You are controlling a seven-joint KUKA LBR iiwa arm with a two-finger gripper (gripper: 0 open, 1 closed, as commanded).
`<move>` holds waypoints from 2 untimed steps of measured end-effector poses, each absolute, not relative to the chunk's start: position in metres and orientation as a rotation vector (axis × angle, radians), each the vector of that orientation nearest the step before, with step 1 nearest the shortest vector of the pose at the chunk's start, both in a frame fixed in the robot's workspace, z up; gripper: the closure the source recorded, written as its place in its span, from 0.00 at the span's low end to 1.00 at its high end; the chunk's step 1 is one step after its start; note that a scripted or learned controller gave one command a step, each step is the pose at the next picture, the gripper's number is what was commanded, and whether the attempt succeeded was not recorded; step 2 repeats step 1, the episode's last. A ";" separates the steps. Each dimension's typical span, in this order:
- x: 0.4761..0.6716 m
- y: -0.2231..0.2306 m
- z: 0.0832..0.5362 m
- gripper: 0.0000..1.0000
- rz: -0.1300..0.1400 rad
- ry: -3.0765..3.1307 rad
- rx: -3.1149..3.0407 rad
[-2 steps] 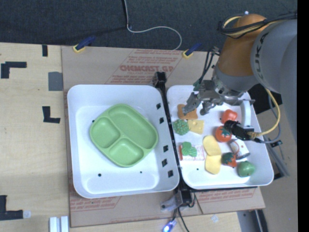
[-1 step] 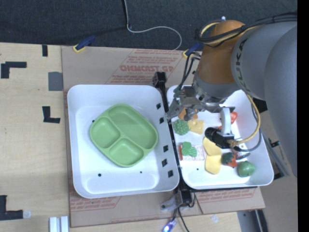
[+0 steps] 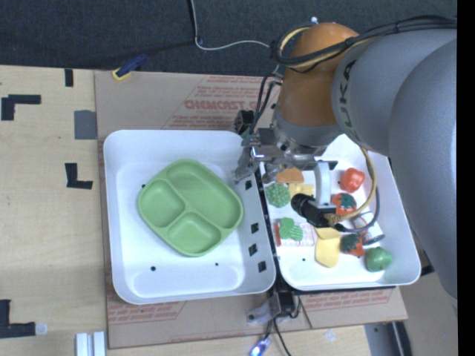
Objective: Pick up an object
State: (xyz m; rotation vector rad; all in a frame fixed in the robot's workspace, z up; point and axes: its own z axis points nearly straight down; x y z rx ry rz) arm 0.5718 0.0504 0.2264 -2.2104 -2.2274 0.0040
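Light wooden bench (image 3: 44, 236) with black tape marks (image 3: 74, 176), a cardboard sheet (image 3: 148, 102) on top, and the left bin (image 3: 148, 277) and right bin (image 3: 390, 213) side by side on the cardboard.

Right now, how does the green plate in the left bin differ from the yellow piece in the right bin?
The green plate is far larger than the yellow piece. The plate is shallow with three compartments; the yellow piece is a solid chunk. The plate lies in the left bin, the yellow piece in the right bin among small toys. Both rest on white bin floors.
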 end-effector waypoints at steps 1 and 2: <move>0.577 0.080 0.215 1.00 0.008 -2.224 -2.214; 0.577 0.080 0.215 1.00 0.008 -2.224 -2.214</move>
